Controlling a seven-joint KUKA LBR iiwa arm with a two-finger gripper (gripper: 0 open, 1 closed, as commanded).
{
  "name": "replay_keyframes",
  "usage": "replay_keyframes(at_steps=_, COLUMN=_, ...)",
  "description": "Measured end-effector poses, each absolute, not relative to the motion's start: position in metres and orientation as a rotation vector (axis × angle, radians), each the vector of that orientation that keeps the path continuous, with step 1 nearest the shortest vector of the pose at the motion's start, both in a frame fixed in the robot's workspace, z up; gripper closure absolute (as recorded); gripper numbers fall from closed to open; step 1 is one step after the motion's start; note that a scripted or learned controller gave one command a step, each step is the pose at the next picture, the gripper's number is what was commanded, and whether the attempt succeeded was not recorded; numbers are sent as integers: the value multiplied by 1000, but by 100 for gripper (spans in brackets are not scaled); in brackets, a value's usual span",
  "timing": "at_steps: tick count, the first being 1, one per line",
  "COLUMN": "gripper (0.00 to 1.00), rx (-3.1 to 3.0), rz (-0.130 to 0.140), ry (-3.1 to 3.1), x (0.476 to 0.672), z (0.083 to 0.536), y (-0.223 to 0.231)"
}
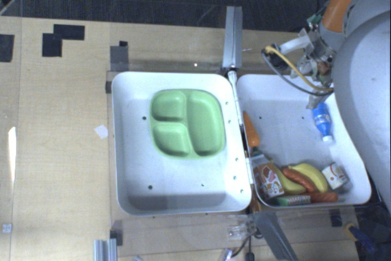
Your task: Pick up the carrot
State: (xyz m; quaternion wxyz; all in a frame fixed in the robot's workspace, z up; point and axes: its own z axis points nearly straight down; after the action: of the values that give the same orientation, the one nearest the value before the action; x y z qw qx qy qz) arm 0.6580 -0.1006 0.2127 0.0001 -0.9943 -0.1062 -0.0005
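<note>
The carrot (pixel 250 131) is a short orange piece lying along the left wall of the right bin (pixel 281 107), close to the divider between the two bins. My gripper (pixel 315 68) hangs over the far right corner of that bin, below the orange wrist band and a loop of yellow cable. It is well to the right of the carrot and apart from it. Nothing is visibly held.
A blue bottle (pixel 322 121) lies below the gripper near the right wall. A banana (pixel 308 174), a red sausage (pixel 293 177), a snack packet (pixel 267 179) and a small can (pixel 336 175) crowd the right bin's near end. The left bin (pixel 131 150) holds a green divided plate (pixel 186 122).
</note>
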Motion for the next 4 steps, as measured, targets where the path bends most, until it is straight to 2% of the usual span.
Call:
replay_keyframes(at_steps=1, gripper=0, rx=-3119, rz=-4, ry=-366, x=657, z=96, y=-86)
replay_keyframes(at_steps=2, gripper=100, rx=-3117, rz=-7, ry=-377, x=658, z=108, y=-84)
replay_keyframes(at_steps=3, gripper=100, rx=-3125, rz=-8, ry=-322, x=662, z=192, y=-101)
replay_keyframes(at_steps=4, gripper=100, rx=-3122, rz=-12, ry=-329, x=663, z=203, y=-99)
